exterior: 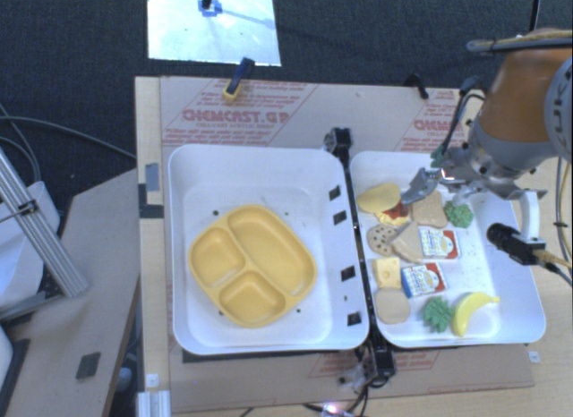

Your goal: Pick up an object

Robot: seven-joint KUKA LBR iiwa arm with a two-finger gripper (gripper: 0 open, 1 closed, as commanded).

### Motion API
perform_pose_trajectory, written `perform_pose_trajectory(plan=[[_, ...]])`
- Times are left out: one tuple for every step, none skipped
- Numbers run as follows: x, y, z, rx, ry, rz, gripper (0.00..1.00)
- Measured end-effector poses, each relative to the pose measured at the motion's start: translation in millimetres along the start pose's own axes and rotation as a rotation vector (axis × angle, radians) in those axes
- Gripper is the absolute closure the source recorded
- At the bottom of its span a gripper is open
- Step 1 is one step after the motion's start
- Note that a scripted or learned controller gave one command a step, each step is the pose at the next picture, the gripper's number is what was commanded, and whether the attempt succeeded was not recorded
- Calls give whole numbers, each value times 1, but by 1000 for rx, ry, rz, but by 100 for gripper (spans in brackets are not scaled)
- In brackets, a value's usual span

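Note:
The right bin (519,317) holds several toy foods: a yellow rounded piece (379,198), a chocolate-chip cookie (381,239), bread slices (410,243), a cheese cube (388,272), two small cartons (438,243) (422,279), a round tan piece (391,306), a green leaf (438,313), a banana (473,310) and broccoli (459,216). My gripper (421,190) hangs over the far part of this bin, just right of the yellow rounded piece and above a bread slice (430,211). I see nothing held in it.
The left bin (192,174) holds a yellow three-compartment tray (252,265). A black divider (351,236) runs between the bins. The arm's grey and orange body (528,93) covers the right bin's far right corner. A black part (510,243) juts over its right rim.

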State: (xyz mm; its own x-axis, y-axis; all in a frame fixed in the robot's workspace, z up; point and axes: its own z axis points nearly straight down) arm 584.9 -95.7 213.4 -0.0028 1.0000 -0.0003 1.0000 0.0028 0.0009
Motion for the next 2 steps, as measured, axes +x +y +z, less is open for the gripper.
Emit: perform_pose_trajectory(plan=[[-82, -59, 63, 7, -1, 10, 0], [-40, -21, 113, -17, -5, 2, 0]])
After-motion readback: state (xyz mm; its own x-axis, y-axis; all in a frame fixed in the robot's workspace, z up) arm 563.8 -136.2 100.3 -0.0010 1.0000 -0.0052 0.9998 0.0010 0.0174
